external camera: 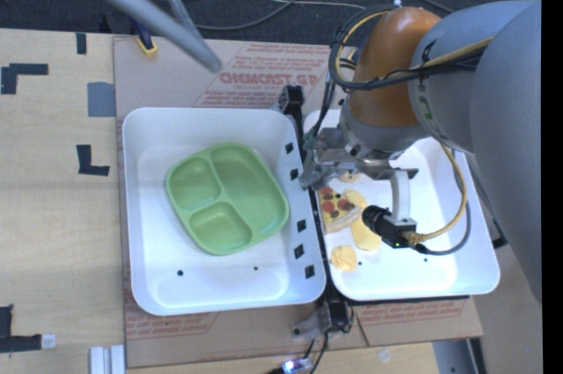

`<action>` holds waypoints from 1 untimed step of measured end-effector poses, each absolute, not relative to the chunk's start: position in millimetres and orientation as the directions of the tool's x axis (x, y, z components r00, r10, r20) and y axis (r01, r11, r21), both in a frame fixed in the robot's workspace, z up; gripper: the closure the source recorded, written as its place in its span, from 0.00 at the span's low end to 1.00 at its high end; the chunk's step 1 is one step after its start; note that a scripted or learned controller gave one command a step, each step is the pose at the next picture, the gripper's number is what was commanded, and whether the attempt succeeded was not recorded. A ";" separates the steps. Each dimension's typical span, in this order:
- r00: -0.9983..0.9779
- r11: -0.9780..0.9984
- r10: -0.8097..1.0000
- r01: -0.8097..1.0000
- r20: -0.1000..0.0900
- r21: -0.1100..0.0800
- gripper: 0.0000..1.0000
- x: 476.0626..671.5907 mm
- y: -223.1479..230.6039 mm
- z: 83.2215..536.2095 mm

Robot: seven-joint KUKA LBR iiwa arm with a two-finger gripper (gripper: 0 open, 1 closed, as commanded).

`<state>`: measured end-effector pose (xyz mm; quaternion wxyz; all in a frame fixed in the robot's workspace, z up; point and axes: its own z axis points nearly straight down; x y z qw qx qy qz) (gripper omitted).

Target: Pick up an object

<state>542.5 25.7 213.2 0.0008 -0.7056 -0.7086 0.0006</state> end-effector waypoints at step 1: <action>-0.004 0.004 1.000 1.000 0.000 -0.002 1.00 553.3 80.8 208.3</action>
